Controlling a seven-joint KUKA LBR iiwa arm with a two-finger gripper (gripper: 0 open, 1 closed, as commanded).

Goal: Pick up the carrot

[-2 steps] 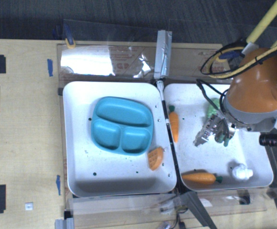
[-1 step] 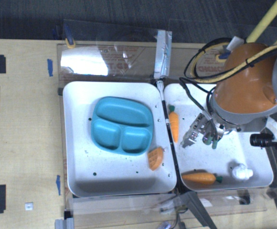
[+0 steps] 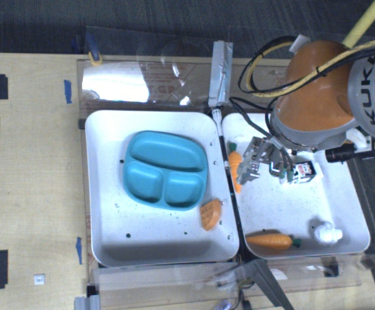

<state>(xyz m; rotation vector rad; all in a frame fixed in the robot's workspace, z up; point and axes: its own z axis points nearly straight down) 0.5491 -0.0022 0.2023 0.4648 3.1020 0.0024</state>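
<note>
1. Carrot point(image 3: 269, 241) lies flat on the floor of the right bin point(image 3: 342, 192), close to the near wall. It is below the gripper point(image 3: 265, 168) in the view and apart from it, with bare white floor between them. Its orange body points to the left and its small green end points to the right.
2. Far to the left of the gripper is the left bin point(image 3: 103, 192). A blue divided plate point(image 3: 165, 170) rests in it, with one long compartment and two smaller ones. The plate is well apart from the gripper, on the other side of the wall that the two bins share.
3. An orange-brown piece of food point(image 3: 210, 214) lies in the left bin, to the left of the gripper and lower in the view. It is just beside the lower right corner of the plate and near the shared wall. I cannot tell what kind of food it is.
4. A small orange object point(image 3: 235, 165) sits in the right bin against the shared wall, just beside the gripper on its left. It is too small to name.
5. The gripper hangs over the upper left part of the right bin. Whether it is apart or together I cannot tell from this view, and nothing is seen clamped in it.
6. A small white object point(image 3: 327, 232) lies to the lower right of the gripper, near the right corner of the bin and to the right of the carrot.
7. The orange band point(image 3: 317, 82) of the arm is above and to the right of the gripper.
</note>
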